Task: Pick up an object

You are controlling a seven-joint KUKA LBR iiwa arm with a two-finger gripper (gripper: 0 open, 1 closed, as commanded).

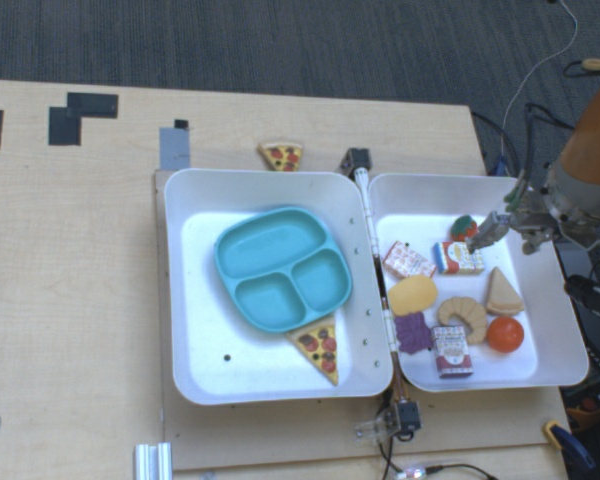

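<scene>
The right bin [555, 368] holds several toy foods: a red and green strawberry [464, 228], a small carton [460, 258], a red-and-white packet [408, 261], a yellow piece [412, 294], a purple piece [413, 333], a croissant [464, 314], a tan wedge [502, 292], a red tomato [504, 334] and another carton [452, 351]. My gripper [511, 236] hangs over the bin's upper right part, just right of the strawberry and small carton. Its fingers stand spread apart with nothing between them.
The left bin [195, 368] holds a blue divided plate [283, 280] and a pizza slice [318, 346] by its lower edge. Another pizza slice [280, 155] lies on the bench behind the bins. A ridge [375, 268] separates the two bins.
</scene>
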